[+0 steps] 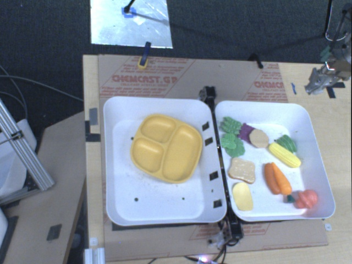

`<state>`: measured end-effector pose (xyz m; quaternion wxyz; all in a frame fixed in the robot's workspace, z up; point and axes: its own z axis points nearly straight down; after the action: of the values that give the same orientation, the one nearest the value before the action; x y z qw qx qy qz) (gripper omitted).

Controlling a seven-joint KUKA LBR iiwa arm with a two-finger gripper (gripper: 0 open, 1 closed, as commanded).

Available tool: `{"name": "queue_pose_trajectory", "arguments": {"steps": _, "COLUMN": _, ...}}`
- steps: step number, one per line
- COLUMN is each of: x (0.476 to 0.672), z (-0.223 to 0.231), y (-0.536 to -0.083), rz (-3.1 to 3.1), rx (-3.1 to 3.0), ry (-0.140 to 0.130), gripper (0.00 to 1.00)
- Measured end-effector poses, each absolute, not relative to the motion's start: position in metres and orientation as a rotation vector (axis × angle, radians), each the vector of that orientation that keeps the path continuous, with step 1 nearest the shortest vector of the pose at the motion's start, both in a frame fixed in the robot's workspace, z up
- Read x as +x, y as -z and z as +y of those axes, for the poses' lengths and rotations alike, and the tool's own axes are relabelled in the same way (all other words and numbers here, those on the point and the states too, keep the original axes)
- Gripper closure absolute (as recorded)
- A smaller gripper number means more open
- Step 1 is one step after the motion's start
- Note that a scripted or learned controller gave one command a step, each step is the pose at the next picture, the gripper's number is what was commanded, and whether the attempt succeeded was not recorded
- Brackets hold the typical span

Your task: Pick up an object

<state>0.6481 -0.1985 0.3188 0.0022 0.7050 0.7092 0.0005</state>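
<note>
The right white bin holds toy food. Two green leafy pieces lie at its left side, next to a purple-and-beige slice. A yellow corn cob with green husk lies toward the right wall. Nearer the front are a bread slice, an orange carrot, a pale yellow piece and a pink-red piece. My gripper hangs at the far upper right, beyond the bin's back right corner and well apart from every item.
The left white bin holds a yellow divided plate. A black divider with clips runs between the bins. A foil sheet lies behind the bench, and a metal frame stands at the left.
</note>
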Motion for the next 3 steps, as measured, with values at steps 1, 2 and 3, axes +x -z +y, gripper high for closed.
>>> {"name": "queue_pose_trajectory", "arguments": {"steps": 1, "x": 0.602, "z": -0.203, "y": -0.259, "rz": 2.224, "rx": 2.225, "ry": 0.004, "gripper": 1.00}}
{"name": "queue_pose_trajectory", "arguments": {"steps": 2, "x": 0.539, "z": -0.207, "y": -0.226, "rz": 2.222, "rx": 2.227, "ry": 0.004, "gripper": 1.00}}
{"name": "queue_pose_trajectory", "arguments": {"steps": 3, "x": 0.568, "z": -0.207, "y": -0.195, "rz": 2.224, "rx": 2.214, "ry": -0.001, "gripper": 1.00}}
